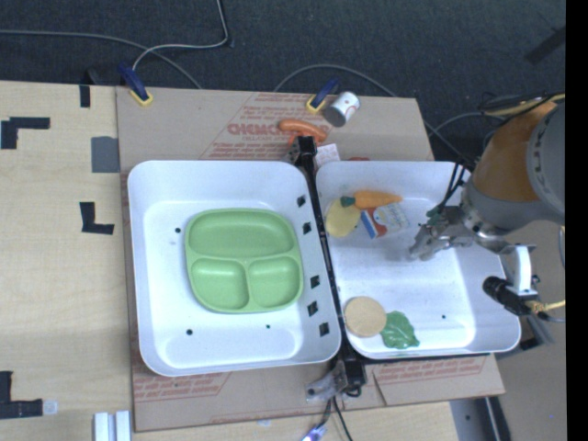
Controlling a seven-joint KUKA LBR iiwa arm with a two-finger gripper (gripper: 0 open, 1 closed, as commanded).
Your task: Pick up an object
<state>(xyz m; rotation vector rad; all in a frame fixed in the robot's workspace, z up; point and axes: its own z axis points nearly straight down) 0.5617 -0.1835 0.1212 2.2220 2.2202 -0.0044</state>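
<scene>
Two white bins sit side by side: the left bin (156,246) holds a green divided tray (244,257), the right bin (459,324) a scatter of small things. The arm (519,177) leans over the right bin, its gripper (430,243) low above bare floor; whether it's open, I cannot tell. Near the divider lie a yellow piece (342,220) and an orange carrot (377,197); by the front wall, a tan disc (365,316) touching a green leaf (401,331).

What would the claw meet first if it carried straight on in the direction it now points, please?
Most likely bare floor of the right bin: the claw angles down and leftward, short of the orange carrot-like toy cluster. Depth is hard to judge from this slanted view.
</scene>
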